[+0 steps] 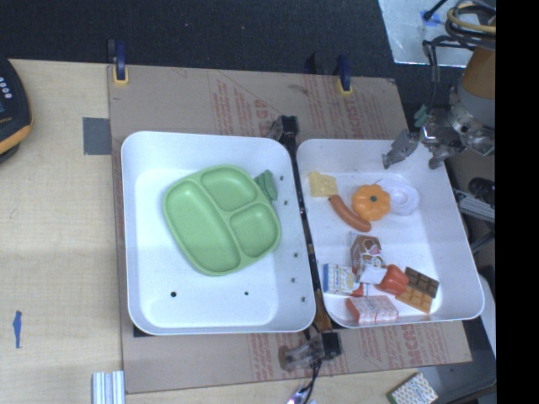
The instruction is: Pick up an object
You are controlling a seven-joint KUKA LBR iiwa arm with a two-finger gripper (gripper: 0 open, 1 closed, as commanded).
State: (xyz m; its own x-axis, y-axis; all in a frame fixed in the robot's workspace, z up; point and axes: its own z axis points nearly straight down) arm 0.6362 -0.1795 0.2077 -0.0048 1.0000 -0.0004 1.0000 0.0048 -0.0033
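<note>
**Hovering over the right bin, nothing picked yet**

Hanging at the far right corner of the right bin [472,251], the gripper [418,150] has its fingers spread and bare. Next it must descend onto one toy; the orange pumpkin [371,201] lies nearest. A sausage [349,213] touches it, crowding any pinch. The green plate [221,219] sits left.

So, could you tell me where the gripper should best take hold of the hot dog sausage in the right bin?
Probably across the middle of the sausage, from straight above: it lies flat and slanted, narrow across, with bare floor either side. The pumpkin crowds its lower end.
</note>
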